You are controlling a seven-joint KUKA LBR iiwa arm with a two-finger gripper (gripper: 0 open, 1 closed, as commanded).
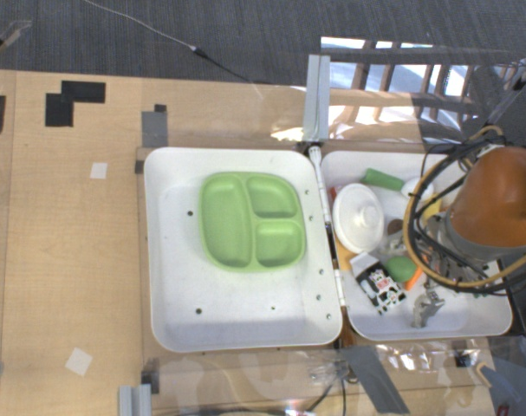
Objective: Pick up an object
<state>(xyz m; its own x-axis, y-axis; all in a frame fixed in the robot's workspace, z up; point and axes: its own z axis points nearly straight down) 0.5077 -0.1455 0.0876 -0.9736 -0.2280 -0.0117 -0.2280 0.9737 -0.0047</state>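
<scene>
White bowl (360, 216) in right bin (470, 323), black-and-white box (379, 286) near it, we see the gripper (425, 308) low over that bin, finger state indeterminate, green divided plate (250, 220) in left bin (172, 319).

A wooden bench (63, 258) fills the left and lower frame. Black patches (74, 99) mark its upper left, with small pale squares (99, 171) below them. Dark grey carpet (159, 16) runs across the top, crossed by a thin cable (115, 14).
</scene>
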